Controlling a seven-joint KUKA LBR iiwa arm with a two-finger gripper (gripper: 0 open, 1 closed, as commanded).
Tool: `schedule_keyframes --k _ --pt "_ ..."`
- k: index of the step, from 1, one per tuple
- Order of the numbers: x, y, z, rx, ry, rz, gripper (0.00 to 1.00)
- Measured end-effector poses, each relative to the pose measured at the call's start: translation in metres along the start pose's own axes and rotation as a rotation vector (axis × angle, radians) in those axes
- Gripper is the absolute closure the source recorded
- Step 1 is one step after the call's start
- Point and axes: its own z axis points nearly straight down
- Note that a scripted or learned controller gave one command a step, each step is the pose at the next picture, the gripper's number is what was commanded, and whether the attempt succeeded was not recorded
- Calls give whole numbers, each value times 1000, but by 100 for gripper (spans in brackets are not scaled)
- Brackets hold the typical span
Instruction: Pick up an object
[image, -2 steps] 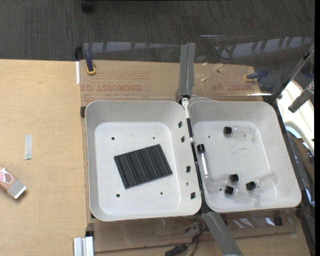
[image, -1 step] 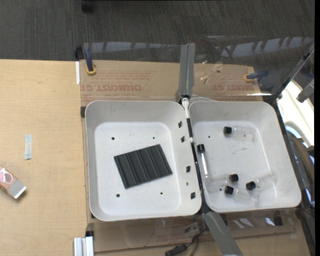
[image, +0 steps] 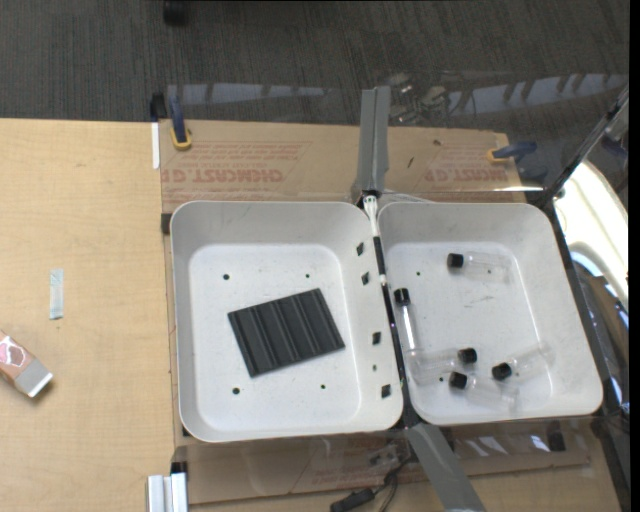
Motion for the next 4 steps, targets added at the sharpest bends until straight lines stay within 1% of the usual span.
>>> schedule_keyframes --k 1,2,3,4 --pt "-4 4 0 0 0 56 100" --pt "-4 4 0 0 0 56 0" --pt "-4 6 -7 1 -2 53 100" --pt "-4 6 -7 1 -1 54 0"
